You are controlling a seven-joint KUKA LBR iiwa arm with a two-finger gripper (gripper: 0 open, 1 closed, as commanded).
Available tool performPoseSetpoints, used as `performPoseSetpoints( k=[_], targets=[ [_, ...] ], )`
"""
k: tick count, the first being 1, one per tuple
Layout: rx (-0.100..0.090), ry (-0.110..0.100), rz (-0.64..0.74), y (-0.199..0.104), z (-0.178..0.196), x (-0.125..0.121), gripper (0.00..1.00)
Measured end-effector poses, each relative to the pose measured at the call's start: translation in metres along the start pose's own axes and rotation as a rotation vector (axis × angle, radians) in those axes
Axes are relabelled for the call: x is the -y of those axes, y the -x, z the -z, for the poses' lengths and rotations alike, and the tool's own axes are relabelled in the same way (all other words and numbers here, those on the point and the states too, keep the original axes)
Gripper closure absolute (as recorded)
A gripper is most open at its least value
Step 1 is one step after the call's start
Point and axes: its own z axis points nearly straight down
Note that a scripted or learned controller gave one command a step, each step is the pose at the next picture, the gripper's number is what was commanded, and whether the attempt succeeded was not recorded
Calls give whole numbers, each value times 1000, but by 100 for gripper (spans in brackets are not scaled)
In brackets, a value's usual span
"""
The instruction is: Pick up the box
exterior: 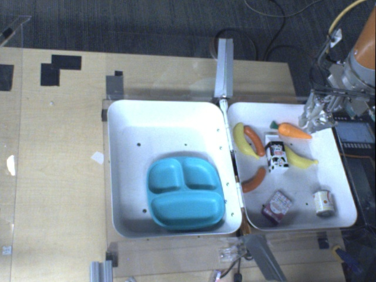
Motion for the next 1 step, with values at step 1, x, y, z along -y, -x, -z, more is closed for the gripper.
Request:
performPoseSetpoints(
  k=[1],
  targets=[
    [-1,-2,-38,-32,-33,63,100]
  ],
)
